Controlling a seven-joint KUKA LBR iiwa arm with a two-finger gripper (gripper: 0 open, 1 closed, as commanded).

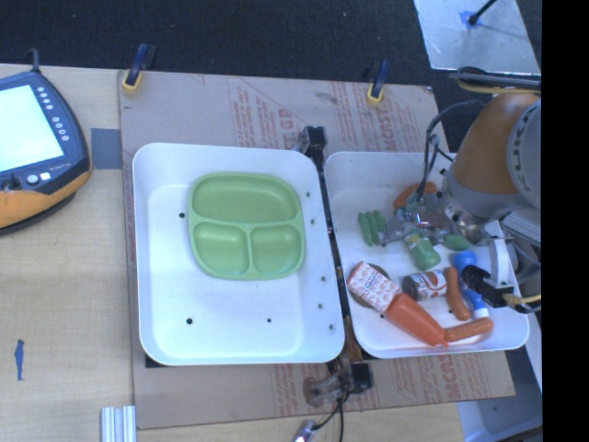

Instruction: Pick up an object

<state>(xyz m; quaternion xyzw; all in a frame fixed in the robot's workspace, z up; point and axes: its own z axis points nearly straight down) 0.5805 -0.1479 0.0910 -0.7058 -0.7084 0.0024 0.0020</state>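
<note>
Nearest the camera in the right bin [515, 339], an orange carrot [411, 319] lies beside a red-and-white packet [371, 285] and a sausage [467, 331]. Behind them sit a small brown jar [425, 286] and blue pieces [467, 267]. Farther back, the gripper [411, 224] is low among green toys [372, 227]; whether its fingers are parted or holding anything cannot be told. The left bin [161, 330] holds a green divided plate [247, 225]. A tablet [32, 145] rests on the counter [55, 320].

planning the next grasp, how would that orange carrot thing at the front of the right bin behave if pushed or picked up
The orange carrot looks smooth and tapered, so it may slip from a pinch and probably rolls in a curve. It lies against the sausage and the labelled packet, so a push would likely shift those too.
</note>
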